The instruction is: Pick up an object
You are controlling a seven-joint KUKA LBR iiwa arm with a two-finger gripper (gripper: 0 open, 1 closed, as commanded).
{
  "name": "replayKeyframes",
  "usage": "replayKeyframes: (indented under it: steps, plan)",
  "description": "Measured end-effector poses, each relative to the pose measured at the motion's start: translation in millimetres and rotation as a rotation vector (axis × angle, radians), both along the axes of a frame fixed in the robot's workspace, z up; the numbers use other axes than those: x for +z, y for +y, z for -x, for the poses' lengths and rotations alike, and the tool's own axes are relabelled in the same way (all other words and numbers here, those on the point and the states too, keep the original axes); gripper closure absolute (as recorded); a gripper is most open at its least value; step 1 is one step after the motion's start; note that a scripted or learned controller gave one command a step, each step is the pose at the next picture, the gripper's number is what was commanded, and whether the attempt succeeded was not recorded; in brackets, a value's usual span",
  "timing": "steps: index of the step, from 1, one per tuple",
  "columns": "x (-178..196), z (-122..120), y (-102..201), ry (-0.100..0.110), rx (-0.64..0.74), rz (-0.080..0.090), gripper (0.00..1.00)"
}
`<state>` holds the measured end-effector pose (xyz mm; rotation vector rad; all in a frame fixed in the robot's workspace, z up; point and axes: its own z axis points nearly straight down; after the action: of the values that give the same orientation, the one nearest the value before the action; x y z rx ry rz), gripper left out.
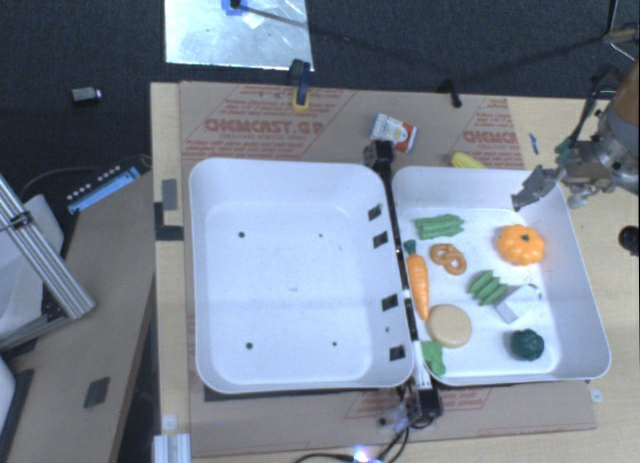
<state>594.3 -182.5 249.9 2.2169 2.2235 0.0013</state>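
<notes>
- Across the right bin you have the pickable items: a small orange pumpkin near the far right wall, a pretzel and green beans further left, a carrot along the left wall.
- Nearer you lie a round tan biscuit, a green pod, a grey block and dark broccoli.
- You can see a green piece partly tucked under the bin's near-left corner edge; what it is stays hard to tell.
- Your gripper hangs above the far right rim, past the pumpkin; whether it is apart or together, you cannot tell.
- Your arm is cut off at the right border.
- Open floor sits right of the broccoli and between beans and pumpkin.
- Your left bin offers wide room.
</notes>
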Motion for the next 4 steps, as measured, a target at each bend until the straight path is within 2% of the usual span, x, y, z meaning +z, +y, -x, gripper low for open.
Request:
replayKeyframes:
  steps: [1,2,3,4]
  plan:
    - [11.4,-1.0,0.1,-0.004,0.004,0.001,1.00]
    - [242.7,-47.2,17.4,-0.020,0.005,0.005,1.00]
    - [289.2,-74.7,2.1,-0.008,0.002,0.004,1.00]
    - [286.1,-55.2,45.9,-0.002,0.005,-0.001,1.00]
